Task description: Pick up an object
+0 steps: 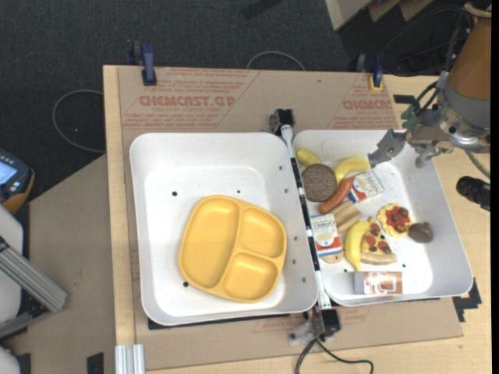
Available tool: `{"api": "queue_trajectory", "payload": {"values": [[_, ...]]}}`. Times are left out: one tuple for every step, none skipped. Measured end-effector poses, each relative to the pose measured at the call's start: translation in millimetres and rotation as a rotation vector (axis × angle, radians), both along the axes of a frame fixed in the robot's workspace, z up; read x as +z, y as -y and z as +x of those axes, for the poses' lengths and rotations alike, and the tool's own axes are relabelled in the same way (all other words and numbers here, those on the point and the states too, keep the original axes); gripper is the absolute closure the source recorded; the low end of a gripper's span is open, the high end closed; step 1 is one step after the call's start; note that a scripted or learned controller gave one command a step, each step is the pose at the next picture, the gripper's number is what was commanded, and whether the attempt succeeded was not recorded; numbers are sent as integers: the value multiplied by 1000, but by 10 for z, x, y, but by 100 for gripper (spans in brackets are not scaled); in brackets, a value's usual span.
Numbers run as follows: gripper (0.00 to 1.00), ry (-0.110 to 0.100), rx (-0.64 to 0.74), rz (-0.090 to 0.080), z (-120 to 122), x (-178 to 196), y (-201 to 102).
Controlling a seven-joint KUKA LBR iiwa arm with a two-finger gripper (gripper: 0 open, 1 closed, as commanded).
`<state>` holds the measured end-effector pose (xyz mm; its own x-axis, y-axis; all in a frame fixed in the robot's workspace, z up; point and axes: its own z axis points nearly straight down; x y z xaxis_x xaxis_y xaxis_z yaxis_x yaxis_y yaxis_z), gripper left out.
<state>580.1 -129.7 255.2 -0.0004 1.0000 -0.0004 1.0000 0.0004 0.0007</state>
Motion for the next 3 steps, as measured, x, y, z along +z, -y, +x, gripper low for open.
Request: {"api": "queue_trajectory", "payload": {"values": [[0, -9, 6, 4, 110, -756, -585], [0, 2, -3, -2, 92, -1725, -201], [0, 16, -1, -7, 12, -1644, -321]]}}
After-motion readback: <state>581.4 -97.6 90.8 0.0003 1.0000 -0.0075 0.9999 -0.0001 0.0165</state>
